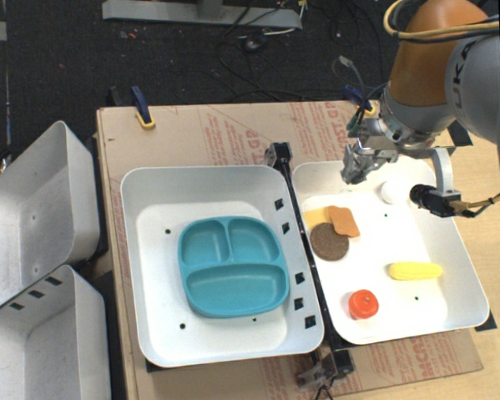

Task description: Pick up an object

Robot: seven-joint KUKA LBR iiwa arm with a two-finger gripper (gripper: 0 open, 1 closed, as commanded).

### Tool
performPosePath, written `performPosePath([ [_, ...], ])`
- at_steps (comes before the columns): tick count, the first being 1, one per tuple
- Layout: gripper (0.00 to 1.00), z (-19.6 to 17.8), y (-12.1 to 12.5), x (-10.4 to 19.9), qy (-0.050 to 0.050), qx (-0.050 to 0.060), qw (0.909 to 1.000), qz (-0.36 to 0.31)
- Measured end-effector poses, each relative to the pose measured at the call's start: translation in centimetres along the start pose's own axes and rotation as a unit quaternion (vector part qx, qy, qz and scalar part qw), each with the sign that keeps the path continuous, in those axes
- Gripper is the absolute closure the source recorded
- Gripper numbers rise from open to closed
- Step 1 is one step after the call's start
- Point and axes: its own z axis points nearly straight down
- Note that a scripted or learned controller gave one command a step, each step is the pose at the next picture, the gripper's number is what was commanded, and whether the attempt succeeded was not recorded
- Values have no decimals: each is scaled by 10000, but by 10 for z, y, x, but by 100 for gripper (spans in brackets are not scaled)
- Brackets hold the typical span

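Note:
The right bin holds several small objects: an orange wedge over a yellowish slice, a dark brown disc, a yellow banana-like piece, a red tomato-like piece and a small white piece. My gripper hangs above the bin's far left part, a little beyond the orange wedge and left of the white piece. I see nothing between its fingers.
A teal divided plate lies in the left bin. A black divider runs between the bins. Spare white bins stand off the bench at the left. A black fitting juts over the right bin's far edge.

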Motion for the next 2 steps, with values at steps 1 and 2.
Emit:
performPosePath([
  [1, 100, 6, -7, 45, 0, 3, 10000, 0],
  [2, 100, 3, -20, 104, 5, 0, 10000, -8],
])
